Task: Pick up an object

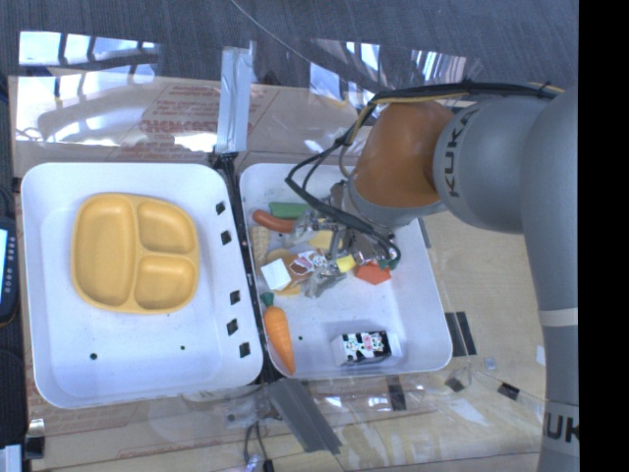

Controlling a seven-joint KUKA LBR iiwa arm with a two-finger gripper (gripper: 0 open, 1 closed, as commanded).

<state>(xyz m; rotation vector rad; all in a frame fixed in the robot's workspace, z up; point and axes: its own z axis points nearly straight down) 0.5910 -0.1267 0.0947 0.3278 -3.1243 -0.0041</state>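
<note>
**Ana:** Closest to the lens was the big grey arm with its orange band, reaching over the right-hand white bin. What lay under it?

**Ben:** A heap of small things. The gripper was down in the middle of that bin, among a red sausage-shaped toy, a green block, a red wedge-shaped piece, a white cube and some yellow scraps. An orange plastic carrot lay against the bin's left wall, and a small black-and-white patterned box sat apart near the front edge.

**Ana:** Was it gripping anything?

**Ben:** I couldn't tell; the wrist and cables hid that part, so whether it was apart, together or clamped on something stayed unclear.

**Ana:** And the left bin?

**Ben:** It held a yellow divided plastic tray, well apart from the arm.

**Ana:** How should the pick have gone?

**Ben:** In my judgement, it needed to settle on one piece of the heap, close squarely across it, and lift straight up. Crowded neighbours could have wedged in or knocked the target loose. The patterned box, standing alone, looked the easier choice.
</note>
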